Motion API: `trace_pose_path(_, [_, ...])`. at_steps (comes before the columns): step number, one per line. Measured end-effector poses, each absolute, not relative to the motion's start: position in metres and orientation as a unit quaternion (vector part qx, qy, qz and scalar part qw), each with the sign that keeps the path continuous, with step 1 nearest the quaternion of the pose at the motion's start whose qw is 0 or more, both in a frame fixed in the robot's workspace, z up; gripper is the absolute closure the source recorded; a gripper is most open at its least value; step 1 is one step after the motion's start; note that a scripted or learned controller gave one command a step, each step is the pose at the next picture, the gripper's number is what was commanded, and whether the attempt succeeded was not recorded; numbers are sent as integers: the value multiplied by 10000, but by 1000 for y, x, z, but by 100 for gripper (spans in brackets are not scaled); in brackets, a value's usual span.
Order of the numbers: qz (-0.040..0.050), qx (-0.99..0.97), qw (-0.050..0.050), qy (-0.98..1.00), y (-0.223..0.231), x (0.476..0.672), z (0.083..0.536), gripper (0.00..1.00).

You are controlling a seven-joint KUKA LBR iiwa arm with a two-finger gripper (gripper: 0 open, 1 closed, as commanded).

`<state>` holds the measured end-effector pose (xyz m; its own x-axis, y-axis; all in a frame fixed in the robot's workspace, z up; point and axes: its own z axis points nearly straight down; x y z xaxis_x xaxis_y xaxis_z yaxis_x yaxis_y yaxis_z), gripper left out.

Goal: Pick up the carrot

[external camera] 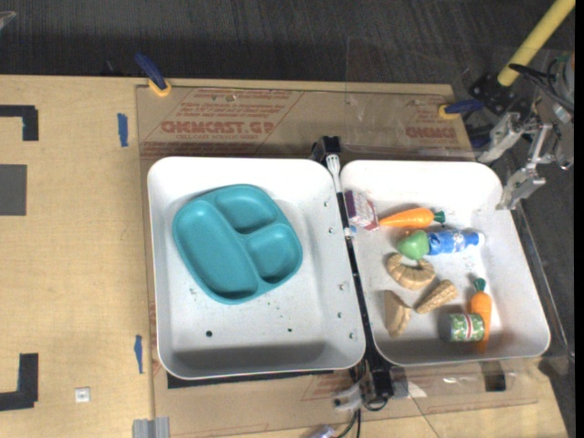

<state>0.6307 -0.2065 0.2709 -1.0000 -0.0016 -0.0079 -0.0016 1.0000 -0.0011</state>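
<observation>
Two bins: white ones side by side mid-frame, left bin (pixel 173 336) and right bin (pixel 520 272)
Left bin: has a teal divided plate (pixel 237 242) sitting in it, tilted a bit
Right bin, top: carrot (pixel 407 217) lies near the upper left of this bin, long axis roughly left-right, tip pointing left, green top at the right end
Second carrot: smaller one (pixel 480 307) near the lower right, roughly upright in frame, leaves up
Other stuff: green pear-ish thing (pixel 413 244), blue bottle (pixel 453 242), a few tan pastry pieces (pixel 410 271), small can (pixel 465 328)
Gripper: (pixel 529 172) upper right, off past the bin's corner, well apart from both carrots, can't tell what the fingers are doing
</observation>
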Motion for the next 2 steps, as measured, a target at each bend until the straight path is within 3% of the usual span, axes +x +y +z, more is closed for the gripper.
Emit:
trace_pose_path(1, [18,-101,-23,9999,-193,607,137,0])
trace_pose_path(2, [-37,-1003,133,9949,-193,512,95,0])
